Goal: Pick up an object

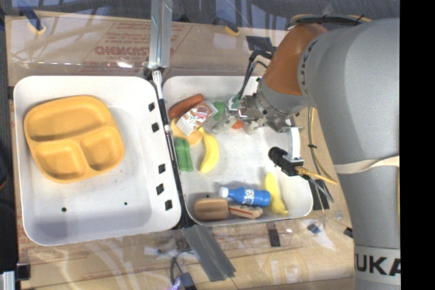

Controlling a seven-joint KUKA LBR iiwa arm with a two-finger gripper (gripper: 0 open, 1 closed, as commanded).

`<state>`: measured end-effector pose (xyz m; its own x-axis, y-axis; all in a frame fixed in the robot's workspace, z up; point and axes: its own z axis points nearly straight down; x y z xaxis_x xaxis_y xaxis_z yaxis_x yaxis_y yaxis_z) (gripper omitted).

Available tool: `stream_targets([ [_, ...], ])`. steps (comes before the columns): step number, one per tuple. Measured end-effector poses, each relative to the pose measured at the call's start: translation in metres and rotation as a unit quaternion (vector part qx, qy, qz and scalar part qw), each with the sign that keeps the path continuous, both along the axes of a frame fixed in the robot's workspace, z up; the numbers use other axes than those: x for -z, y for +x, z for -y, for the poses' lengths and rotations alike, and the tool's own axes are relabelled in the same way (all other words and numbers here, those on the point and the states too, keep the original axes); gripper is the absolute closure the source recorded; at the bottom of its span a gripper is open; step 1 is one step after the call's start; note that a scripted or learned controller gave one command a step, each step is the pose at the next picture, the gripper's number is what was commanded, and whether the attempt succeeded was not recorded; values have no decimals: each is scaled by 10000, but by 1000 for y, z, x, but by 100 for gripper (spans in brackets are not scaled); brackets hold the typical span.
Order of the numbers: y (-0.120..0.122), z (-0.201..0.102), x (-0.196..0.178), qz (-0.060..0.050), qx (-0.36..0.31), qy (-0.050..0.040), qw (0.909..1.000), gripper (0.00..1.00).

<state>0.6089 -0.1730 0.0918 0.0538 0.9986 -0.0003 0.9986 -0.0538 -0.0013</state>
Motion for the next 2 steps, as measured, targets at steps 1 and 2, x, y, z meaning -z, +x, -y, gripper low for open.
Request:
stream_targets([
  [1,41,-82,1,-20,-361,18,9993,0],
  [2,40,-81,-9,-37,-377,11,9993,100],
])
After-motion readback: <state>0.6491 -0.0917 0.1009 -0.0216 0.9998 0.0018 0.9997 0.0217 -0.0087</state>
